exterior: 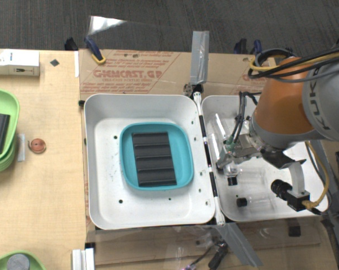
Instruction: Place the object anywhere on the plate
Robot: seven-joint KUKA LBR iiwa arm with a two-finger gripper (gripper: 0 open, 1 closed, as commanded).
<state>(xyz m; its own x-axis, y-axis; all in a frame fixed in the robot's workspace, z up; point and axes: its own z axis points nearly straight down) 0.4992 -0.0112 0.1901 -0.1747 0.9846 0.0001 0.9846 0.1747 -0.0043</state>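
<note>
A teal square plate (183,156) lies in the middle of the left white bin (102,207). A black ridged rectangular block (153,159) rests flat on the plate, its long side running front to back. My gripper (231,170) hangs low over the left part of the right white bin (231,210), just right of the wall between the bins. It is apart from the plate and the block. The orange-banded wrist (281,106) covers much of the right bin behind it.
A small black piece (242,202) and a faint clear item (256,181) lie on the right bin's floor near the gripper. A cardboard sheet (130,69) lies behind the bins. Green trays (3,131) sit at far left.
</note>
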